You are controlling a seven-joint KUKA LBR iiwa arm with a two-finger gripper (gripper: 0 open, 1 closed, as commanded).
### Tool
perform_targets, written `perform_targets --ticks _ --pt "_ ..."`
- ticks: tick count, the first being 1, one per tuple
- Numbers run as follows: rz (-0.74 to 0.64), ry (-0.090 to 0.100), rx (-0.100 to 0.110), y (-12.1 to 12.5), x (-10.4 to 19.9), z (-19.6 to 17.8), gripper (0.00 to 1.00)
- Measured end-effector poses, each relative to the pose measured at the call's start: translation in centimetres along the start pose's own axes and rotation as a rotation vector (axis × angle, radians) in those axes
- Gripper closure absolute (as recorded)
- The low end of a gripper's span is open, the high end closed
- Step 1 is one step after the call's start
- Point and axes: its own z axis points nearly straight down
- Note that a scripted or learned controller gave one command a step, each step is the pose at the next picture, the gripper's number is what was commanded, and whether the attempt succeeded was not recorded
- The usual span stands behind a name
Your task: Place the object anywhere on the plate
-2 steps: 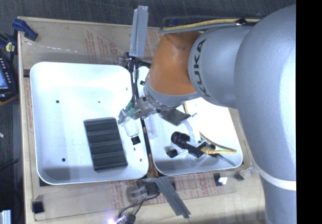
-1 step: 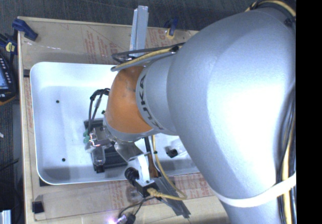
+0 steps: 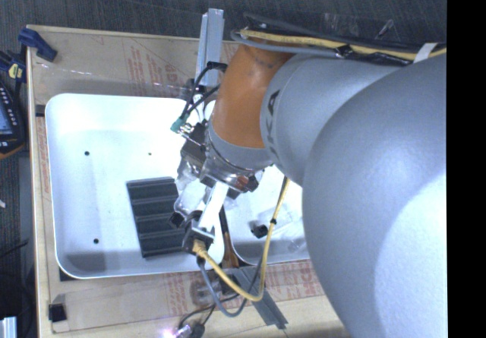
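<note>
Overhead view of a surface point(image 3: 114, 300) of pale board carrying two white bins. A dark ribbed slab point(image 3: 156, 216), the task's thing, is lying flat on the floor of the left bin point(image 3: 70, 125), in the lower middle of the frame and close to that bin's near wall. The grey arm point(image 3: 364, 177) is reaching in from the right and is covering most of the right bin point(image 3: 244, 247); its orange band point(image 3: 241, 101) is showing at upper centre. The hand point(image 3: 184, 216) is hanging over the right edge of the slab; whether it is spread or pressed together cannot be told. Red printing is running across the surface along the bins' edges, but it is too blurred to read. A blue clamp point(image 3: 36, 42) is sitting at the upper left corner.
</note>
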Motion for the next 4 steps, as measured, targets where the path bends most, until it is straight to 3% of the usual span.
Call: perform_targets --ticks 1,2,3,4 --pt "0.26 -0.004 0.002 -2.7 9.7 1.2 1.0" --pt "0.473 -0.005 -0.004 -0.1 7.4 -0.1 1.0" --pt "0.345 -0.002 0.002 -1.5 2.0 -4.3 1.0" --pt "0.345 -0.003 0.003 -1.5 2.0 -4.3 0.0"
